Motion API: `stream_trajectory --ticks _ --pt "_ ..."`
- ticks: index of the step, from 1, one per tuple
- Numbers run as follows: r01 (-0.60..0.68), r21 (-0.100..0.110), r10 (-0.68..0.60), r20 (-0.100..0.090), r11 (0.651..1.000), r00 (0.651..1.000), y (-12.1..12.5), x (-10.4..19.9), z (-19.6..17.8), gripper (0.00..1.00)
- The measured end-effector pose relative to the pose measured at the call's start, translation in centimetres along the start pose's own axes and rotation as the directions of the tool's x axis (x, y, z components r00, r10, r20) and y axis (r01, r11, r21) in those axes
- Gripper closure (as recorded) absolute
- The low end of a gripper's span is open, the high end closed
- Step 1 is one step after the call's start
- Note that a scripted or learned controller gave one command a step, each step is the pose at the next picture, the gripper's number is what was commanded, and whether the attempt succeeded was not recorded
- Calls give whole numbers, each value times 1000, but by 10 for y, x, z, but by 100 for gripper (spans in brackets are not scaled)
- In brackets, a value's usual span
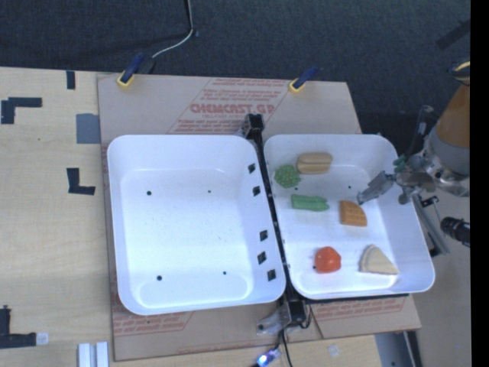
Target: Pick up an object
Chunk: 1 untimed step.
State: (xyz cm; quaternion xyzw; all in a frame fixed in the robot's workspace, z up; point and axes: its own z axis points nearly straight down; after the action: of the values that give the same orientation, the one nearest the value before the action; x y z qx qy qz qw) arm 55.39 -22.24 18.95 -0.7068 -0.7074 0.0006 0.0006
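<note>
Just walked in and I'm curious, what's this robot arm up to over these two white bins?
The arm's gripper sits over the right bin, close above a waffle-like orange toy, with nothing visibly held. Also in that bin lie a bread roll, a green broccoli floret, a green pod-like vegetable, a red tomato and a pale wedge. No pick has happened yet.

— Where is the grey KUKA arm with its orange band?
— It comes in from the right edge, the orange section high, the grey wrist below it, bent leftward.
— And the two-finger metal gripper?
— It hangs low at the wrist's left, one thin grey finger slanting down and left. Nothing shows between the fingers.
</note>
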Motion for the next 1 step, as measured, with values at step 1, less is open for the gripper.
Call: stream_trajectory --ticks 1 --pt "2 2 -2 0 1000 1000 33 0 57 0"
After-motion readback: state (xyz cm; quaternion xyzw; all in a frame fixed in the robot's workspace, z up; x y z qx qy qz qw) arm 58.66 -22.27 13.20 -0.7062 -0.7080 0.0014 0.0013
